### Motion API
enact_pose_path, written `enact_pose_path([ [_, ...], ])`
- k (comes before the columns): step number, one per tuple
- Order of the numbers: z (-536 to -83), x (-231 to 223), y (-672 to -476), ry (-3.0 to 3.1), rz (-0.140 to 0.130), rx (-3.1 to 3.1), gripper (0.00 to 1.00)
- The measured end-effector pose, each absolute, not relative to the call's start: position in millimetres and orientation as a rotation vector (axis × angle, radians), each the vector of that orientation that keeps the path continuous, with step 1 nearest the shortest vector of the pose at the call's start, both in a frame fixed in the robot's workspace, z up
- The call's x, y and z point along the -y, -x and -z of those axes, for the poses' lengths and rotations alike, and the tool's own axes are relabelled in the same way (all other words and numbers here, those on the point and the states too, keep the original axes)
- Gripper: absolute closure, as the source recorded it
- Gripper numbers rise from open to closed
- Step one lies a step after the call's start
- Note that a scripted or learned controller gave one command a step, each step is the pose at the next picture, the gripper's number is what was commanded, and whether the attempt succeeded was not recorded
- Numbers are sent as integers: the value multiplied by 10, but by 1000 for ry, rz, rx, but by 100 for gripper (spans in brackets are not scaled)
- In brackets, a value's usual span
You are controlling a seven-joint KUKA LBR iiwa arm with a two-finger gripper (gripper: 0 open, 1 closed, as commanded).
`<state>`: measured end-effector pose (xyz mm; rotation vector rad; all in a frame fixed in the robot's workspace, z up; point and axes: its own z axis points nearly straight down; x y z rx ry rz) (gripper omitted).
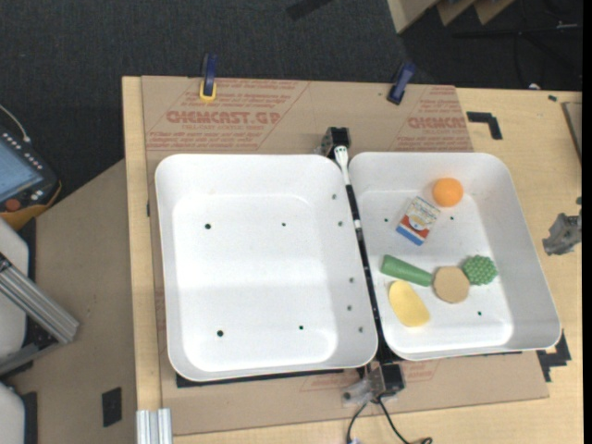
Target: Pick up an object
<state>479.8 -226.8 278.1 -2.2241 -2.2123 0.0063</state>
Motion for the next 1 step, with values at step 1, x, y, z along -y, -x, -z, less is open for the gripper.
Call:
enact_pose_path([
  [1,-3458,1647,-4815,2219,8,2235,100],
])
